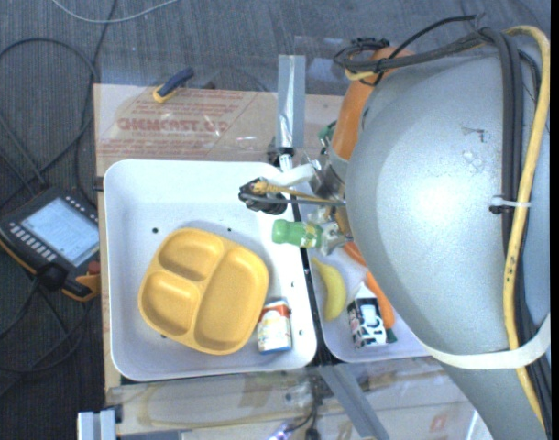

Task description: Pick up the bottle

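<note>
The jaws (323, 236) pinch the small green plastic bottle (296, 234), which lies sideways above the divide between the two white bins (124, 246). Left and nearer sits a yellow sectioned plate (203, 289); a yellow banana (332, 288) lies right of the divide.

Bench (169, 122), 2 white bins (124, 246) side by side (touching), cardboard sheet (188, 126)

Overhead slanted view onto bins (124, 246)
</note>
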Tool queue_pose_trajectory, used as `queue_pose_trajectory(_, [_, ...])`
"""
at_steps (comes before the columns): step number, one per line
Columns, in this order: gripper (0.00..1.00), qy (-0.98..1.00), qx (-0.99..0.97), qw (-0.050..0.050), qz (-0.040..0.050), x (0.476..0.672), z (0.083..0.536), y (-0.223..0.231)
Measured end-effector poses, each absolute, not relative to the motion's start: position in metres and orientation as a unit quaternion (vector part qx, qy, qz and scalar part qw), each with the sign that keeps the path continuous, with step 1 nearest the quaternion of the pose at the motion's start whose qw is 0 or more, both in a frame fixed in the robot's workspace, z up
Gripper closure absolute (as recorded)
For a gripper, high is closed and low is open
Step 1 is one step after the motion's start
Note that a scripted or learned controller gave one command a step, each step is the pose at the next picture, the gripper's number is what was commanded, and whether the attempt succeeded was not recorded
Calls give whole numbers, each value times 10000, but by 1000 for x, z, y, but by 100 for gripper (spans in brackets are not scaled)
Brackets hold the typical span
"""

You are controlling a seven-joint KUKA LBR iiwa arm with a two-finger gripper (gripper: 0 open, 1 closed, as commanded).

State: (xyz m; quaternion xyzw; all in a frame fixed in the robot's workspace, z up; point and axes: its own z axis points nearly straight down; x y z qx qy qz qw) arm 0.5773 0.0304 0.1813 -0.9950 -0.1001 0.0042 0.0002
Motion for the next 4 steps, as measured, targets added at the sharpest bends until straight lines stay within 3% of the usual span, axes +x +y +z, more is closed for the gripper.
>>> queue_pose_trajectory(1, [100,-1062,-9943,-2,40,573,207,82])
queue_pose_trajectory(2, [100,-1747,-9846,-22,40,559,261,40])
queue_pose_trajectory(3, [100,-1442,-9895,-7,34,594,276,122])
queue_pose_trajectory(4, [100,-1234,-9923,-8,50,605,180,79])
